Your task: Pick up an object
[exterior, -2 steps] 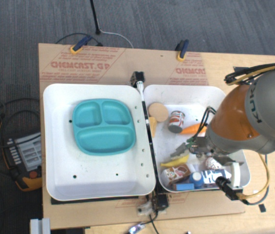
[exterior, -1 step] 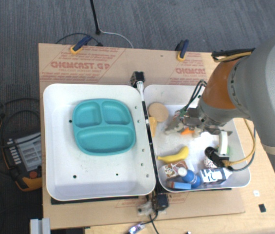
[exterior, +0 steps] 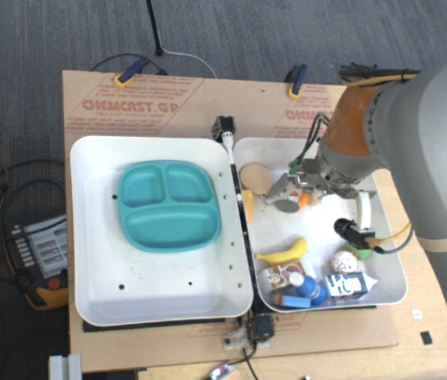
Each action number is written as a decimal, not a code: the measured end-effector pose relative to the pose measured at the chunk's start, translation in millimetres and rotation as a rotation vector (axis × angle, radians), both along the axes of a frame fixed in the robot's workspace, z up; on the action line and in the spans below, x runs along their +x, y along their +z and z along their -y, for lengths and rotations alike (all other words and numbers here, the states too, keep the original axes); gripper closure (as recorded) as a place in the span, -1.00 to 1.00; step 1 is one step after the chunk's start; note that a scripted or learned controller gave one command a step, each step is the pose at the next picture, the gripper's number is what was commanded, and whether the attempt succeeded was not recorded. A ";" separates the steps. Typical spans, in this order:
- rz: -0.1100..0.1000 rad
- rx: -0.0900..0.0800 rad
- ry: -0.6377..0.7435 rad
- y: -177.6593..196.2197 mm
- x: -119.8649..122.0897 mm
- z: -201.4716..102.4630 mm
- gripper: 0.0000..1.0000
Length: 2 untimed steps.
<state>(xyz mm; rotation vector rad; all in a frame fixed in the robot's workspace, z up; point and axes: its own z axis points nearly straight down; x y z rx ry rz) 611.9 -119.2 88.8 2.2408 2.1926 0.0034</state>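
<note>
**Gripper low over the right bin's upper end**

Over the far part of the shallow white right bin [exterior: 389, 287], the grey arm with its orange band [exterior: 348, 125] reaches in from the right, and the two-finger gripper [exterior: 290, 196] sits low beside a round tan wooden disc [exterior: 255, 178]. A small orange piece [exterior: 305, 199] shows just by the fingertips; whether the fingers are parted or closed on anything, I cannot tell.

Nearer the front of that bin lie a yellow plastic banana [exterior: 283, 252], a white ball with red marks [exterior: 344, 261], a blue cylinder [exterior: 308, 288] and a small printed carton [exterior: 345, 286], clustered together. A teal divided plastic tray [exterior: 169, 205] rests in the white left bin [exterior: 89, 291], well apart from the gripper.
</note>
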 end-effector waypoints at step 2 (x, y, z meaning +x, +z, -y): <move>-0.005 0.001 -0.089 131.8 38.5 -33.0 1.00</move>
